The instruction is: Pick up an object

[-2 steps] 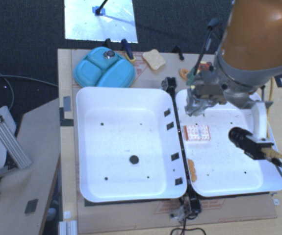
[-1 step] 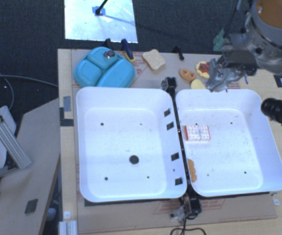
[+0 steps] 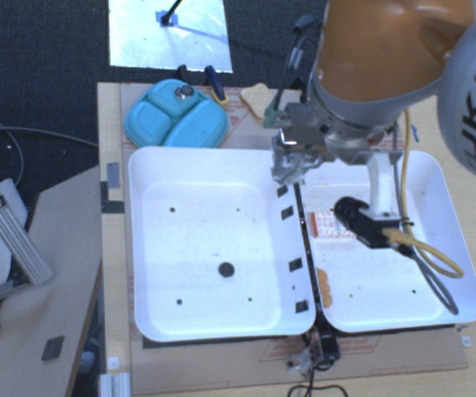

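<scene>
camera view: gripper (image 3: 291, 162) hangs by the bins' middle wall (image 3: 301, 240); jaws spread or pressed, cannot tell; nothing looks grabbed yet; red and white packet (image 3: 329, 224) lies near the jaws, not touching.

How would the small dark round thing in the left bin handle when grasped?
The dark round piece looks flat and low, so probably hard to pinch off the left bin. Small, so likely light; it may slide on the smooth floor.
</scene>
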Action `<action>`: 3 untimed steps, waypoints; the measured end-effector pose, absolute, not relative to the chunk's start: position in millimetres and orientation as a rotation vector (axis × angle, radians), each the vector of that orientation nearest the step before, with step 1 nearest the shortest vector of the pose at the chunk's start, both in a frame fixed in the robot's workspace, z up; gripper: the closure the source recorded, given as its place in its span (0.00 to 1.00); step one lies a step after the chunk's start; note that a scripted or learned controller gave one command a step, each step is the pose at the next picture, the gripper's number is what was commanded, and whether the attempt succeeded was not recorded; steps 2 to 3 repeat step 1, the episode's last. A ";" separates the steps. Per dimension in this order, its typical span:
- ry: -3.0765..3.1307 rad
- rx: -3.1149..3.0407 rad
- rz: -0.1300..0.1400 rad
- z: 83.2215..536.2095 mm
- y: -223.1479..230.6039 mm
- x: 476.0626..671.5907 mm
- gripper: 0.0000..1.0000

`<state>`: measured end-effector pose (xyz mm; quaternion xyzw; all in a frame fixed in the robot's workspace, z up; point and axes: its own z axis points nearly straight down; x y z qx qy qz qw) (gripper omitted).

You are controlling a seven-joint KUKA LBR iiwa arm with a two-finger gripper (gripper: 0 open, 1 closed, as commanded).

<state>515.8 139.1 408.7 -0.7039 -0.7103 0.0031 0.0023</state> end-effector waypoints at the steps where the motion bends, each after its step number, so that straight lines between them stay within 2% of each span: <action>1: -2.227 -2.217 -0.003 415.5 135.6 515.7 0.00; 3: -2.227 -2.217 -0.003 415.5 135.6 515.7 0.00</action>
